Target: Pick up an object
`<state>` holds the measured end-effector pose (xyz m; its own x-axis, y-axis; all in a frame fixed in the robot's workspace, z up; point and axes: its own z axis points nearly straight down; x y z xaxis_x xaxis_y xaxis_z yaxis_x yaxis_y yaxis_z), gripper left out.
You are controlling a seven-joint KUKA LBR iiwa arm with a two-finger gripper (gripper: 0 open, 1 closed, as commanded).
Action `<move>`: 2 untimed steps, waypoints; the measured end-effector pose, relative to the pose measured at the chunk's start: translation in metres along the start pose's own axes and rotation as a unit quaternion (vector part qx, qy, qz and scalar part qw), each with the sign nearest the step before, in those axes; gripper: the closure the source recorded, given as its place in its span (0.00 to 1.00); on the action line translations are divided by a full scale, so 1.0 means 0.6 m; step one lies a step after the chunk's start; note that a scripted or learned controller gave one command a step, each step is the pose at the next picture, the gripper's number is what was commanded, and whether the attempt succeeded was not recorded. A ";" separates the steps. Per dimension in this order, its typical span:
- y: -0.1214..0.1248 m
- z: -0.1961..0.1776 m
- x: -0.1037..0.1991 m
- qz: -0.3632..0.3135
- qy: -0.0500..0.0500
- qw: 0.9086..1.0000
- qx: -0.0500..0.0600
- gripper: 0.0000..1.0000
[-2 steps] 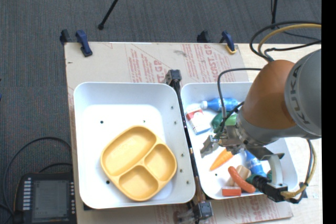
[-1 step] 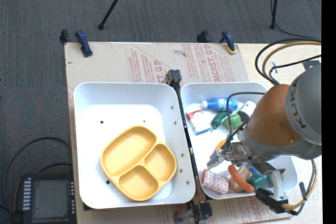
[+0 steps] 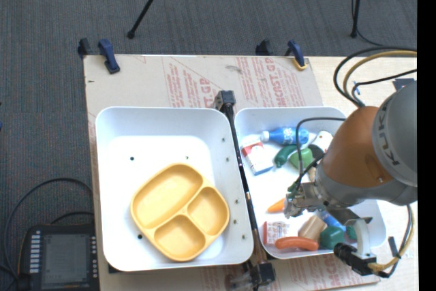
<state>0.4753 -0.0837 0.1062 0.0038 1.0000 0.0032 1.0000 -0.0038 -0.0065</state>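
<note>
Grey arm with an orange band hangs over the right shallow white bin (image 3: pixel 253 120) of small cluttered objects.

The arm's bulk hides much of that bin, and whether the gripper (image 3: pixel 298 204) is clenched or released cannot be told. Beside the gripper lie a small orange carrot-shaped piece (image 3: pixel 276 206), a red sausage-shaped toy (image 3: pixel 298 243) near the bin's near edge, a tan block (image 3: pixel 310 225) and a dark green piece (image 3: pixel 332 236). Farther back sit a blue-and-white bottle (image 3: pixel 286 135), a green object (image 3: pixel 291 156) and a red-and-white packet (image 3: pixel 257 159). The left shallow white bin (image 3: pixel 116 146) holds a yellow three-compartment plastic tray (image 3: pixel 180 212). Blue clamps (image 3: pixel 107 55) grip the tabletop's (image 3: pixel 184 82) far edge.
</note>
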 end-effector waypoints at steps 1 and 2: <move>0.000 0.000 0.000 0.000 0.000 1.000 0.000 0.00; 0.109 0.032 -0.015 -0.003 -0.001 1.000 -0.002 0.00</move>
<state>0.5409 -0.0927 0.0867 -0.0022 1.0000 0.0013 1.0000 0.0022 -0.0035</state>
